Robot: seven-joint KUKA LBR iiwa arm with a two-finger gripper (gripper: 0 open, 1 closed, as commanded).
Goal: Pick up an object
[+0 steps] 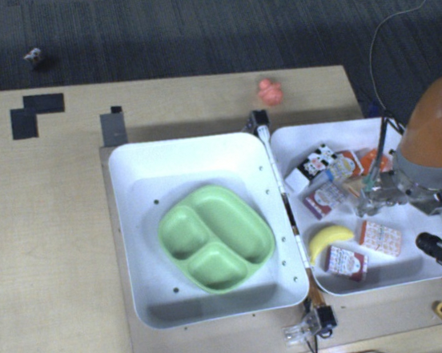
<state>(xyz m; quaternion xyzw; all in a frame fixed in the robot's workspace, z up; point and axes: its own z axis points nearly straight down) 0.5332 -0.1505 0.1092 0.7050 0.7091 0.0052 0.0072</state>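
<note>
In the right-hand shallow white bin (325, 283), nearest the camera, a red-and-white printed packet (347, 262) leans against a round yellow object (328, 238), with a flat red-patterned card (380, 239) just beside them. Above these the grey two-finger gripper (372, 202) hangs low over a crinkled clear-wrapped packet (327, 197); whether its jaws stand wide or narrow I cannot tell, and nothing is seen held. Farther back lie a black-and-white spotted box (314, 162) and an orange-red packet (349, 164). The crowding is the risk: a close could pinch two wrappers, or slip off slick film. The left bin (130, 224) holds a green divided plastic plate (215, 236).
</note>
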